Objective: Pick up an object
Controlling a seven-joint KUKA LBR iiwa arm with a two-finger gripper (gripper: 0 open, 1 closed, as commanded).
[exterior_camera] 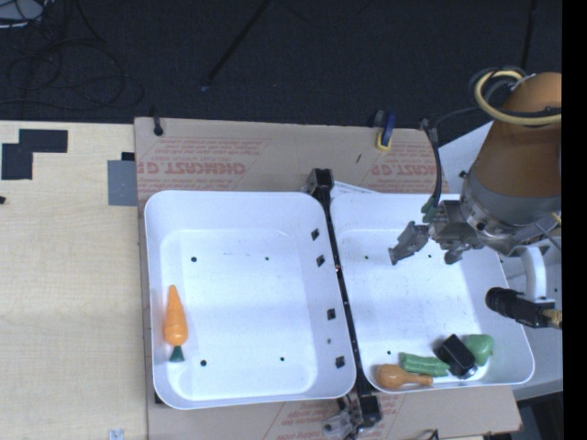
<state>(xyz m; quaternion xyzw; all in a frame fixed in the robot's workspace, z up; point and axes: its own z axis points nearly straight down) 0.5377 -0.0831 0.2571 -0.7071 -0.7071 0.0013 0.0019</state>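
My gripper (429, 248) hangs over the upper part of the right bin (385, 218), its two dark fingers (404, 246) spread apart with nothing between them. Along the right bin's front edge lies a cluster of objects: an orange pear-shaped toy (400, 377), a green pod-like piece (423, 365), a black block (456, 355) and a green rounded piece (479, 345). The gripper stands well above and behind that cluster. In the left bin (238, 211) a toy carrot (174, 317) lies by the left wall.
A black divider rail (336, 282) runs between the two bins. The bins rest on a cardboard sheet (229, 154) on a wooden bench. A blue clip (386, 128) stands at the cardboard's back edge. Another black part (518, 306) juts in at the right.
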